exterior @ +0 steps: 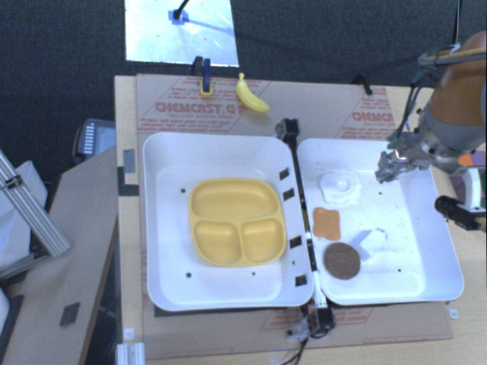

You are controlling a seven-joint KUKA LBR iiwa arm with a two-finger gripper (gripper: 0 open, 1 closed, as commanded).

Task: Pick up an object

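Note:
The right bin (426,280) holds a white fried-egg toy (339,186), an orange slab (326,223), a brown round patty (342,261) and a small pale piece (373,239) beside the patty. My gripper (389,167) hangs over the bin's upper right part, to the right of the egg toy and apart from it. Nothing shows between its fingers. The arm comes in from the right edge.
The left bin (163,204) holds a yellow three-compartment tray (233,220). A toy banana (251,96) lies on the cardboard behind the bins, next to a yellow-and-black clamp (205,78). A black divider strip (298,204) runs between the bins.

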